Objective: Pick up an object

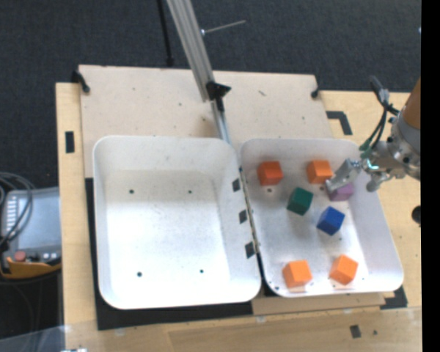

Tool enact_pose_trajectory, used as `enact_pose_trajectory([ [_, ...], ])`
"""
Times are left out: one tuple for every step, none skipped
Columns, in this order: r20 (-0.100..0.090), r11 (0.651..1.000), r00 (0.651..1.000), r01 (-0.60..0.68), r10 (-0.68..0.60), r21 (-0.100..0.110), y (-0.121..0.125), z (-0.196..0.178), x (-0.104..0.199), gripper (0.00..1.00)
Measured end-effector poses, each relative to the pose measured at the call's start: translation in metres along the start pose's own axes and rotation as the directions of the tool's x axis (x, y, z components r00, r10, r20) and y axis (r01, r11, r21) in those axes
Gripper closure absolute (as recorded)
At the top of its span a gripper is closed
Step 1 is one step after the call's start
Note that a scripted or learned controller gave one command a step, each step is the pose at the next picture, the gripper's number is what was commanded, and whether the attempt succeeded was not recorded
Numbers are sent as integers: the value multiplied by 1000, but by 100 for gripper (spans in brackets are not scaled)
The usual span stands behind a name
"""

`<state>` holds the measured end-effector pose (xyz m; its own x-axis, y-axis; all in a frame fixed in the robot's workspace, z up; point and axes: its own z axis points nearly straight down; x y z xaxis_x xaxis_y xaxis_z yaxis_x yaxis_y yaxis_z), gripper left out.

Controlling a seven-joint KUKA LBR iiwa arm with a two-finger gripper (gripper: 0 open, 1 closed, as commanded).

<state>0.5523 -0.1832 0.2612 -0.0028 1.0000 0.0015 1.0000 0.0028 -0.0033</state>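
Purple block sits under the gripper at the right bin's far side, likely the pick target. Can't tell whether it's gripped; other blocks lie apart, leaving approach room.

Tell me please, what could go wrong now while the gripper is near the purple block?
The gripper sits over the purple block, which lies close beside an orange block, so the fingers might knock that one or pinch both. The purple block is also near the right bin's far wall, and a push could slide it away instead of gripping it.
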Motion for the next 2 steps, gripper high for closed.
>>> enact_pose_trajectory([
  [1,1000,1000,0,0,-5,1,-2,0,0],
  [3,1000,1000,-5,5,2,2,60,-6,0],
])
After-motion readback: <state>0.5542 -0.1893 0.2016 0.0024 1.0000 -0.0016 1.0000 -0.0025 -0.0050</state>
